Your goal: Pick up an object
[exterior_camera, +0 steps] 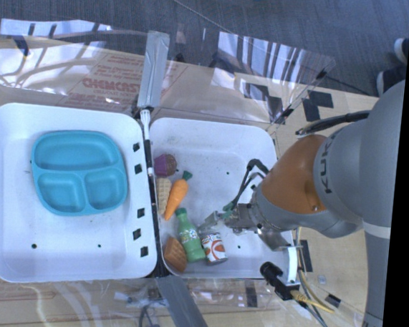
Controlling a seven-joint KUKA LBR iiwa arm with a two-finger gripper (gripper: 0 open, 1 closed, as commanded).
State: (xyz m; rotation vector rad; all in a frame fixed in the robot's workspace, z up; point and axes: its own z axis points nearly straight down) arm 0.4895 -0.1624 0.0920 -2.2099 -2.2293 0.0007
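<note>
My end effector (217, 221) is down inside the right bin (214, 142), low over its near half, with its tip just beside the small red-and-white can (214, 247). From this slant I cannot tell how it is set, and nothing visibly sits in its grip, so I judge the pick not yet made.

The candidates all lie in a cluster along the right bin's left wall: a purple toy piece (165, 165) farthest back, a toy corn cob (163, 193) and a toy carrot (176, 197) in the middle, then a green bottle (189, 237), the can touching it, and a brown bread-like piece (175, 254) at the near-left corner. The left bin (2, 247) carries a blue divided plate (80, 171).

What remains is the whole grasp and lift; the can or bottle looks closest.
</note>
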